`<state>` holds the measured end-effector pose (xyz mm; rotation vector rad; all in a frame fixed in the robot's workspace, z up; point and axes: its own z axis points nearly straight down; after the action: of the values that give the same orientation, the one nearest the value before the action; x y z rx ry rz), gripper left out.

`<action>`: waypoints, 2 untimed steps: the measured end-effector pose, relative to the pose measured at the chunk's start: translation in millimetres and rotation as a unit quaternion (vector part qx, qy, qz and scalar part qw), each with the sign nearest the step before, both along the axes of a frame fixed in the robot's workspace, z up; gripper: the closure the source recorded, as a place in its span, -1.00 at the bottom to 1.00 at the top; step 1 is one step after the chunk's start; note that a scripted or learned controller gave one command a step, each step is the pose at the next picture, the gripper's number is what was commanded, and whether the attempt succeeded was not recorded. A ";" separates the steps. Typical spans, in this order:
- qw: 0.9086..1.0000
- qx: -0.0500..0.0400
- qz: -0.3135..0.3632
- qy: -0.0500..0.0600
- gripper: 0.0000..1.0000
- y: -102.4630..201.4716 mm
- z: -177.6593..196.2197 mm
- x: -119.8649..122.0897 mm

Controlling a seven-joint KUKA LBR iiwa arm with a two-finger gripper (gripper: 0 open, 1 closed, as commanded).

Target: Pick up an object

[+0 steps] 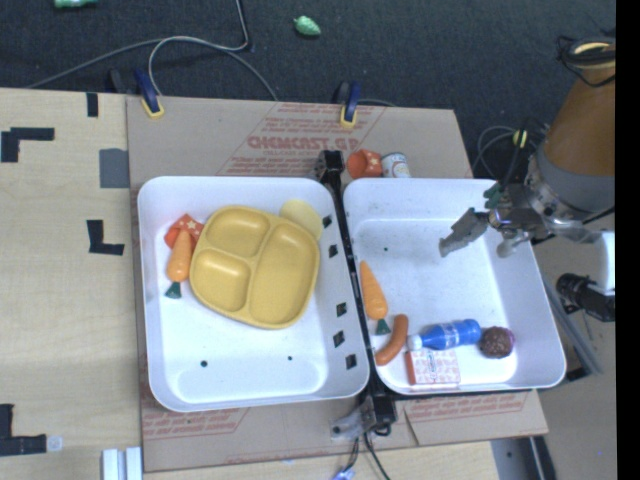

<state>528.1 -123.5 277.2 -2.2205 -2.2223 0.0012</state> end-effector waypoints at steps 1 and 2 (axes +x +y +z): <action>1.000 0.001 0.000 0.002 -1.00 20.9 -126.4 -4.3; 1.000 -0.001 -0.001 -0.003 -1.00 20.0 -190.8 -39.4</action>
<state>488.7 -103.5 86.4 -2.2260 -2.2245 -0.0028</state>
